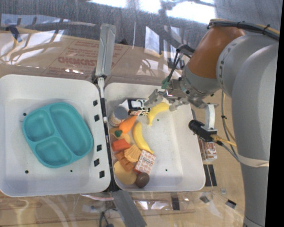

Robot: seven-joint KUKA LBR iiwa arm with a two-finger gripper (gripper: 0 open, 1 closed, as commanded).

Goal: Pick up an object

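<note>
1. Far left on the desk (pixel 48 54) sits the left bin (pixel 3 139). A teal divided plate (pixel 57 134) with three compartments lies flat in the middle of it.
2. Across the divide is the right bin (pixel 177 157). All of its toy food is crowded against the left wall, and the right half is bare white floor.
3. At the top of that pile is a small grey-white round container (pixel 118 115). An orange carrot (pixel 128 123) leans just beside it, tip pointing down-left.
4. Below the carrot is a red-orange block (pixel 120 144). A tan cracker (pixel 133 154) touches its right side.
5. The lower banana (pixel 141 136) lies on the pile, running from beside the carrot down towards a red-and-white packet (pixel 145 161).
6. At the bottom of the heap is a pale yellow disc (pixel 123 173). A dark brown round piece (pixel 142 180) sits right against it, near the bin's front wall.
7. The upper banana (pixel 156 112) is the one to watch. It is tilted, with its low end over the carrot's top and its high end up against the gripper.
8. The gripper (pixel 166 101) hangs over the back of the right bin, its tip touching that banana's upper end. I cannot tell whether it is apart or clamped on the fruit; the angle hides it.
9. On the right, the grey arm (pixel 243 69) comes in with its orange band (pixel 210 52) above the wrist.
</note>
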